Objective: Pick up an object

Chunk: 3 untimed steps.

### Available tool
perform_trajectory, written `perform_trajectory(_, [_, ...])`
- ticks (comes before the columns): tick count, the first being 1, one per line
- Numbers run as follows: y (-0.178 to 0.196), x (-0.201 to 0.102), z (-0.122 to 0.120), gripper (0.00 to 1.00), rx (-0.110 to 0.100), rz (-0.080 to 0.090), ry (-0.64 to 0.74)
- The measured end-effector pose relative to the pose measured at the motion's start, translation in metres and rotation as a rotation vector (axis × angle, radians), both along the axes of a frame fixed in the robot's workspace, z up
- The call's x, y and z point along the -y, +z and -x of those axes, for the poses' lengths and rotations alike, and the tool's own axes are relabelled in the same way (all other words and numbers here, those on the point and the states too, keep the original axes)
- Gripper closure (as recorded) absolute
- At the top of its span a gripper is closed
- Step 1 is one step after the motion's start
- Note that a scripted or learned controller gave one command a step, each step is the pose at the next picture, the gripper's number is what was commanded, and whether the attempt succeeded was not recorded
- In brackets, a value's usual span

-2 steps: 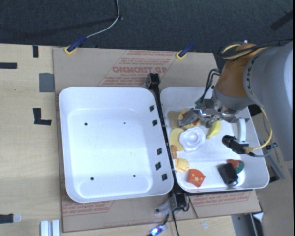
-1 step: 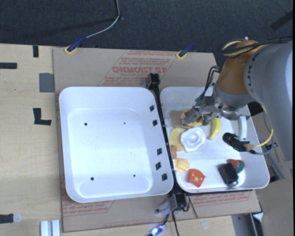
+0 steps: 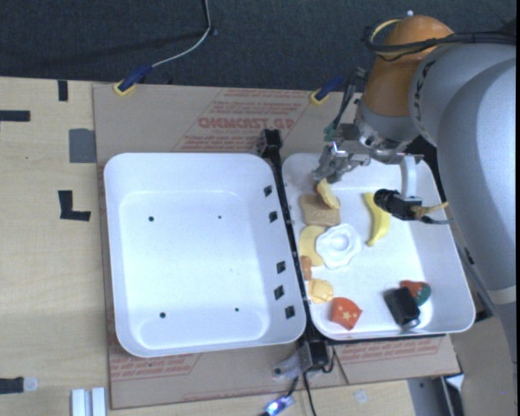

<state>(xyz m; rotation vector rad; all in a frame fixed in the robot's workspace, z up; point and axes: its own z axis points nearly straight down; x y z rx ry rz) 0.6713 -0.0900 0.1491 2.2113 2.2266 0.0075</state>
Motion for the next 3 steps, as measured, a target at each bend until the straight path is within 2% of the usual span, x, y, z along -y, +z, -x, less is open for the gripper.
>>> perform_trajectory(1, [0.037, -0.062, 0.040, 1.00, -0.007, -0.002, -0.001])
perform_trajectory(2, [0.041, -0.075, 0.080, 1.00, -0.010, 0.001, -0.006])
perform_trajectory(3, [0.041, -0.075, 0.079, 0.00, -0.009, 0.001, -0.006])
